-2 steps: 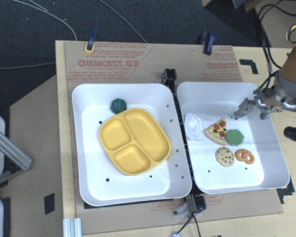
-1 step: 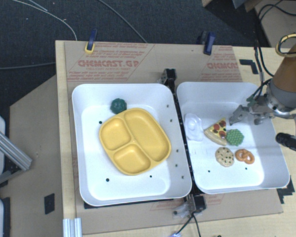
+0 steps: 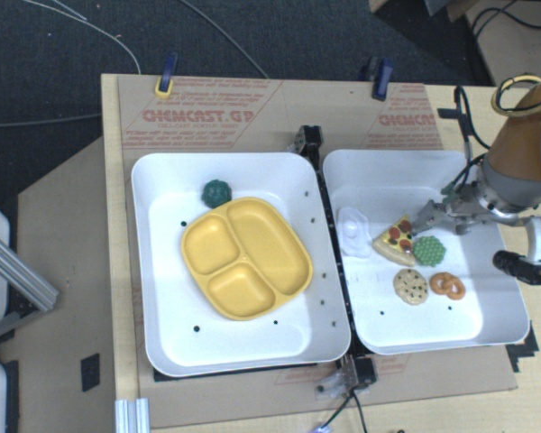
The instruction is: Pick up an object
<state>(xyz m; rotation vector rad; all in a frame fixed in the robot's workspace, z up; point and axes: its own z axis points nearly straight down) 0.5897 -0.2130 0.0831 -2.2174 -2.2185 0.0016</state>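
A: Left bin (image 3: 153, 269) first. Contents?

B: Two items. One yellow divided plate (image 3: 245, 256), smooth plastic, rounded corners, three compartments, lying flat and turned at a slant near the bin's middle. One dark green knobbly ball (image 3: 217, 192), possibly toy broccoli, just beyond the plate's far edge, near it but not clearly touching. Nothing in any of the three compartments.

A: Right bin (image 3: 415, 327)?

B: Five items, clustered around the middle. One toy pizza slice (image 3: 395, 241), wedge-shaped, yellow with red spots. One bright green bumpy lump (image 3: 428, 250), touching or just beside the pizza slice on its right. One round chocolate-chip cookie (image 3: 411, 286), tan with dark specks. One pretzel (image 3: 447, 285), brown, looped, just right of the cookie. One clear or white translucent piece (image 3: 353, 227), glossy, shape hard to make out, near the bin's left wall.

A: Bins themselves?

B: Two, shallow, white, smooth plastic with rounded corners, side by side on a cardboard-coloured board (image 3: 261, 102) with red print. Two clamps on the board's far edge, one yellow and blue (image 3: 167, 77), one blue (image 3: 380, 78).

A: Arm and gripper?

B: Reaching in from the right, orange band above a grey wrist. Gripper (image 3: 426, 218) low over the right bin, dark fingers pointing left, tips just beyond the pizza slice and the green lump. Spread narrow, nothing seen between the fingers. Contact with the pizza slice not determinable.

A: Task objects lifted?

B: None. All seven resting in the bins.
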